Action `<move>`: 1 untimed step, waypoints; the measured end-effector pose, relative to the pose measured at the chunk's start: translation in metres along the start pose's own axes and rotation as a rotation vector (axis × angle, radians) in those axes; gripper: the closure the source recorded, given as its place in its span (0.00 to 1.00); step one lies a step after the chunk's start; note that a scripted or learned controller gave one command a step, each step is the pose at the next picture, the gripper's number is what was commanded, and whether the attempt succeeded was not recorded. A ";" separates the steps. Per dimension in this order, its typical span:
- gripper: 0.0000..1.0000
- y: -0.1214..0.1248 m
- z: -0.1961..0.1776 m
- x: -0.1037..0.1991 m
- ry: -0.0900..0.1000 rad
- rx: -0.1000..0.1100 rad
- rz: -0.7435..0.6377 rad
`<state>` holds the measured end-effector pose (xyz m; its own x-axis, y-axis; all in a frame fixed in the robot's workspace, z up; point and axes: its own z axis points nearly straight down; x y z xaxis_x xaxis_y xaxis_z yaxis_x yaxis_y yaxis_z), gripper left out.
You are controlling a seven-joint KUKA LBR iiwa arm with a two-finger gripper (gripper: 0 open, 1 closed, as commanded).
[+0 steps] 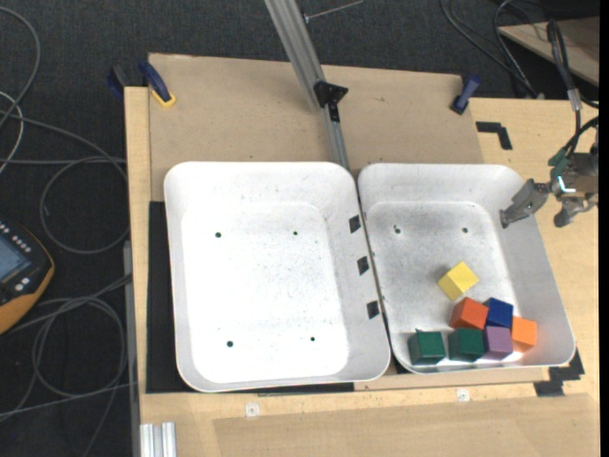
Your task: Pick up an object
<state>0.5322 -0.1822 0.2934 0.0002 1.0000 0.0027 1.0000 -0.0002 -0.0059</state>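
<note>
With the hand [544, 205] spread and holding nothing above the right bin's [533, 246] far-right rim, target the yellow cube [459, 280], which sits apart from the 6-block cluster [473, 334].

Both bins, the left bin [190, 198] and the right bin [542, 284], look like smooth white plastic, speckled with dark scuffs. Under them the bench [238, 112] shows matt pale wood. Behind the bins a strut [295, 36] gleams like brushed metal. The blocks [473, 327] look matt and plainly coloured
</note>
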 end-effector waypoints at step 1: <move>0.00 0.001 -0.003 0.000 -0.001 -0.005 -0.001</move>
<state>0.5329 -0.1821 0.2959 -0.0009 1.0000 0.0012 1.0000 0.0009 -0.0007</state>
